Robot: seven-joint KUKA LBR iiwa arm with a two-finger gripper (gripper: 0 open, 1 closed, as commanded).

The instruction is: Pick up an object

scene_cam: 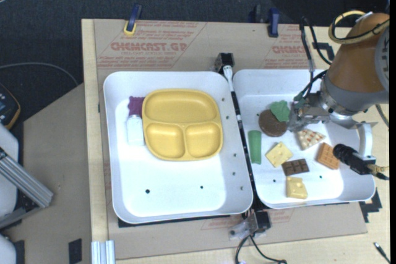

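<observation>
the gripper hangs low in the right bin, over a cluster of toy food; whether its fingers are spread or pinching anything, i cannot tell. beside it sit one brown disc, one green piece and one pizza slice. nearer the front rim lie two yellow cheese wedges, one chocolate bar, one waffle and one green stick. the left bin holds one smooth yellow three-part tray, with bare floor in front.
</observation>
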